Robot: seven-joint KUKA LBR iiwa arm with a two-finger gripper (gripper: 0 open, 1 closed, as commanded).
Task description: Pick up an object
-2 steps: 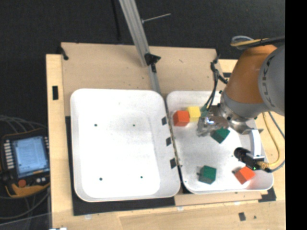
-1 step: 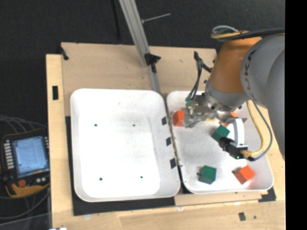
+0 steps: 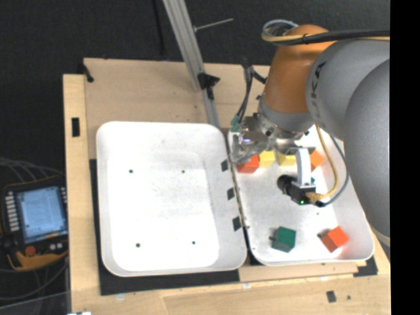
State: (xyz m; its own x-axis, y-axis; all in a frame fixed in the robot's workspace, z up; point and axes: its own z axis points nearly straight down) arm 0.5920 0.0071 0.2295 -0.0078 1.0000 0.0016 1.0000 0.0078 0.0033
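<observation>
Gripper (image 3: 244, 151) at right bin (image 3: 262, 254) left edge, over red block (image 3: 248, 166)

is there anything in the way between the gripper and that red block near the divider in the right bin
Nothing visible. The gripper is low over the red block, right at the right bin's inner wall. The yellow block sits just beside it, close enough to get nudged. The green block and orange block lie well clear.

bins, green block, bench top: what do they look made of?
Bins: probably moulded plastic, matt white; rounded corners, thin rolled rim, faint scuffing. Green block: uniform dark green with flat faces, could be painted wood, foam or plastic; too small to tell. Bench top: looks like raw wood board or plywood, pale tan, unvarnished.
</observation>
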